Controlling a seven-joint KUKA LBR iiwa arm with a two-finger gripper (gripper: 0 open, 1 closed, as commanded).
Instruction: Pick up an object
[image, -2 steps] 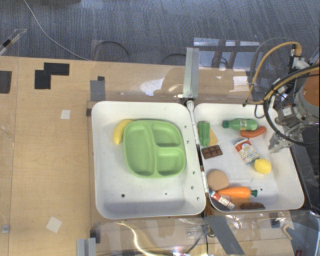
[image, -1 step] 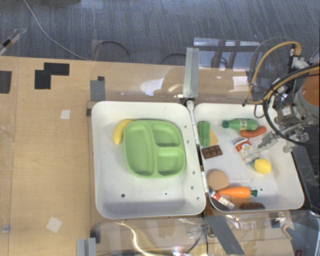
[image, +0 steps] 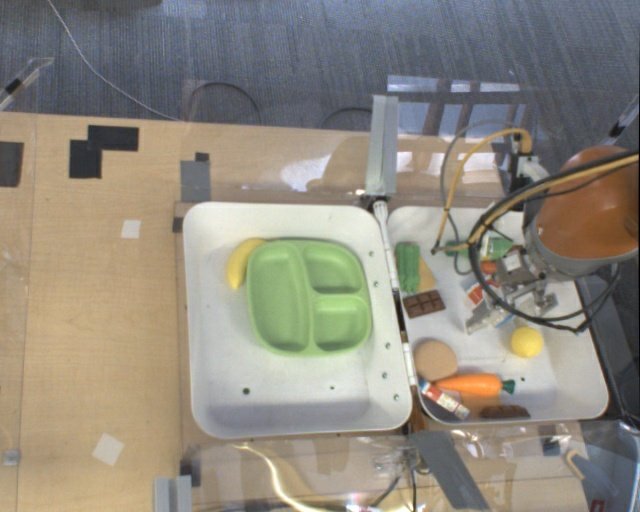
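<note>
I am hovering my gripper (image: 492, 312) low in the right bin (image: 590, 400), fingers spread, gripping nothing. The lemon (image: 527, 342) is sitting just beside them. Risk: closing off-centre, the round fruit rolling away toward the carrot (image: 468, 385).

Both bins are white: the left bin (image: 215, 390) and the right bin (image: 575, 385). A light green divided plate (image: 305, 297) lies in the left one, a yellow banana (image: 238, 262) at its ten o'clock. In the right: a green cucumber (image: 407, 267), a brown chocolate bar (image: 421, 303), a tan round (image: 435, 359), an orange carrot (image: 468, 385) tipped green, a yellow lemon (image: 526, 342). The bench (image: 90, 300) is pale wood with black patches.
</note>
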